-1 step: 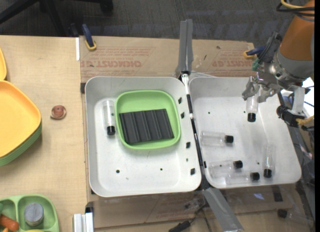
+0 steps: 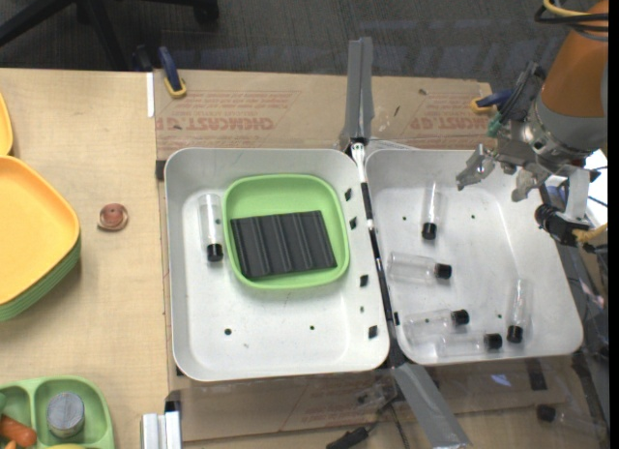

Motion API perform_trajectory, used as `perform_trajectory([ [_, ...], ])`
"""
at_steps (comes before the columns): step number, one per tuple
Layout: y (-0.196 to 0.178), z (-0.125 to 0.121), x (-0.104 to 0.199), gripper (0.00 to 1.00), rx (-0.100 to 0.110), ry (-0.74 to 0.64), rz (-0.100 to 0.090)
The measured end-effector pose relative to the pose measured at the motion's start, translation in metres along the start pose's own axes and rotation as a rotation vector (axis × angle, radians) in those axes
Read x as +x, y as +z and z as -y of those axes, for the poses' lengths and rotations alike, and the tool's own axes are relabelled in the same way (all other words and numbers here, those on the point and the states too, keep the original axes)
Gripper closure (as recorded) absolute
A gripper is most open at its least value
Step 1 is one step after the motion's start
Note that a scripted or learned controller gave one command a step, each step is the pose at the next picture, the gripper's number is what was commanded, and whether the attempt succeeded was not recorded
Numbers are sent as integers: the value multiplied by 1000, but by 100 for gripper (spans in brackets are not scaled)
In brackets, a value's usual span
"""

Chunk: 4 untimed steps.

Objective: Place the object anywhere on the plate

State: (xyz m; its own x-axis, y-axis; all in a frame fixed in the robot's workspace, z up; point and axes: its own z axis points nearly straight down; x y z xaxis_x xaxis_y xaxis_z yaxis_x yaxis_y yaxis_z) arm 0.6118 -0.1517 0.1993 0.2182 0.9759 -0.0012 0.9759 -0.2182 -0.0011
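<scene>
A green plate (image 2: 282, 185) lies in the left bin (image 2: 280, 341) and carries a dark ribbed mat (image 2: 287, 244). One clear vial with a black cap (image 2: 211, 228) lies beside the plate's left edge, on the bin floor. The right bin (image 2: 484, 234) holds several more capped vials, among them one upright-lying near the top (image 2: 429, 213), one in the middle (image 2: 418, 266) and one lower down (image 2: 435, 321). My gripper (image 2: 498, 176) hovers over the right bin's upper right corner, open, with nothing between its fingers.
Stacked yellow plates (image 2: 29, 234) and a small reddish disc (image 2: 113, 216) sit on the wooden table to the left. A green compartment tray (image 2: 48, 413) is at the bottom left. A blue clamp (image 2: 172, 74) lies on the cardboard behind the bins.
</scene>
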Motion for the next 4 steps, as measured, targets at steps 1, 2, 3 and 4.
perform_trajectory([
  [1,1,53,-56,0,2,102,-1],
  [2,-22,91,-73,0,2,243,-1],
  [3,-15,115,-88,0,3,266,0],
  [4,-4,118,-86,0,2,354,-1],
])
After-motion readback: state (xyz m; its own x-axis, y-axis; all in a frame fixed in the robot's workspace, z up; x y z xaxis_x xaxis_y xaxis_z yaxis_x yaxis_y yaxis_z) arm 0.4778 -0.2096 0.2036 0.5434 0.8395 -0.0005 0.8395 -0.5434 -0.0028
